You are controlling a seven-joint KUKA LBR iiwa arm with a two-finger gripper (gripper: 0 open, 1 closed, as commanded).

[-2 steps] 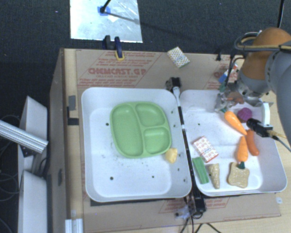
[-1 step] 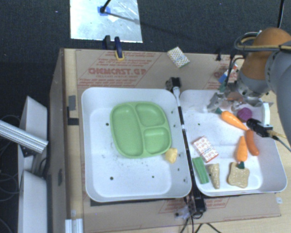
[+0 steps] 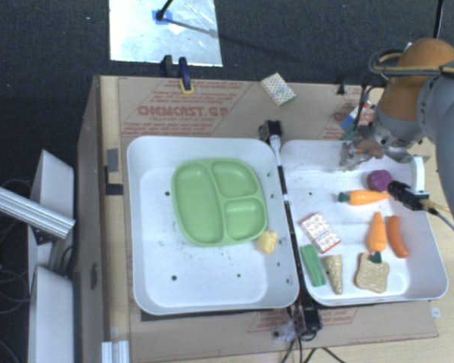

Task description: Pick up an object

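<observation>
Two white bins are sitting side by side, the left bin holding a green divided plate and the right bin holding toy foods. The gripper is hovering at the right bin's far edge, its finger state impossible to tell, just beside a purple toy and a toy carrot.

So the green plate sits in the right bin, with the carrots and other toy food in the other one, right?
Not quite. The camera view shows the green plate in the left bin; the carrots and other toy food lie in the right bin.
</observation>
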